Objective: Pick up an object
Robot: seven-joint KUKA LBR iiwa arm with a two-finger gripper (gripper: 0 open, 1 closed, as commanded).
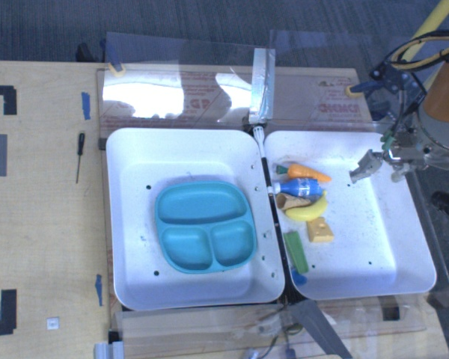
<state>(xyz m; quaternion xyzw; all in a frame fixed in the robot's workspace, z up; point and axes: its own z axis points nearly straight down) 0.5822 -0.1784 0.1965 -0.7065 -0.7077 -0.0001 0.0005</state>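
Gripper (364,167) hangs over right bin (374,253), nothing seen btwn fingers; spread can't be told. Toy food—carrot (308,173), banana (305,211)—piled by bin's left wall, prob. awaiting pickup.

Looks like a robotics lab setup to me: plywood bench (37,200) with black tape markers, two white bins (135,155) side by side, clear plastic shields taped up behind them, and loose yellow cables (426,40) by the arm (434,118). Floor's probably blue carpet, hard to tell.
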